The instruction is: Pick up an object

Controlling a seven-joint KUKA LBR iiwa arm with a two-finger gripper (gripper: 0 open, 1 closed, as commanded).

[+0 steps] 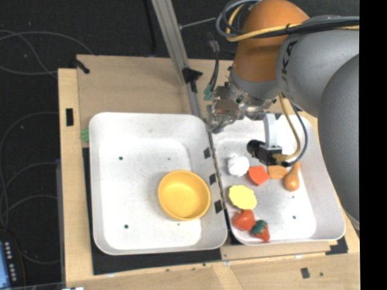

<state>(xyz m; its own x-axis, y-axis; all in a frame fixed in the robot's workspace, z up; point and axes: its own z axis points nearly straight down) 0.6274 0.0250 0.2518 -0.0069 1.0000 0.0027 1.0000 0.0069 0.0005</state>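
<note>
Toys [260, 175] are lying clustered in the right bin [314, 222], looking light, hard and slippery, inviting a grip across the middle, while the end effector [219, 118] is hovering over the far rim, grip state unreadable.

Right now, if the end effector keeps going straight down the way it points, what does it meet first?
Probably the right bin floor near its top left corner; the end effector hangs there, above the white ball. Depth is unclear.

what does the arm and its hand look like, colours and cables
The arm has smooth grey rounded casings with a glossy orange dome-shaped band above the wrist. Yellow and grey cables loop around the orange section. The hand is a compact cluster of dark and metallic parts.
</note>
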